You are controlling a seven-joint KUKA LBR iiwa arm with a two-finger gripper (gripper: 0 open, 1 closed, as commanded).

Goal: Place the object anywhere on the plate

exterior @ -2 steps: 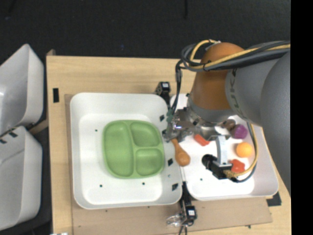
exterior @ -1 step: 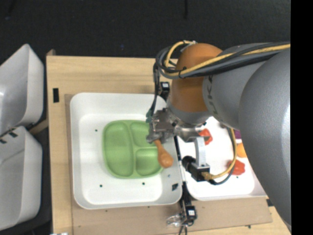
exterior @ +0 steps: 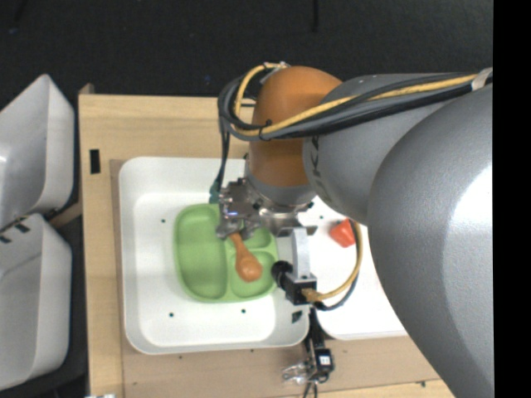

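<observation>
The grey arm (exterior: 415, 181), with its orange band (exterior: 286, 131) and bundled cables, is reaching in over the two white bins and hanging above the green plate (exterior: 199, 255). That plate, a divided one with several compartments, is lying in the left bin (exterior: 149, 305), toward the wall this bin shares with its neighbour. The gripper (exterior: 235, 222) is sitting just over the plate's upper right part. An orange wooden spoon (exterior: 243, 257) is slanting down from the gripper, its handle end going up between the metal fingers and its rounded bowl lying on the plate's right compartment. The fingers are looking closed about the handle, though how tightly I cannot tell. A small orange-red object (exterior: 343, 234) is lying in the right bin (exterior: 365, 322), near the plate but apart from it. The wooden worktop (exterior: 104, 222) is framing both bins.
</observation>
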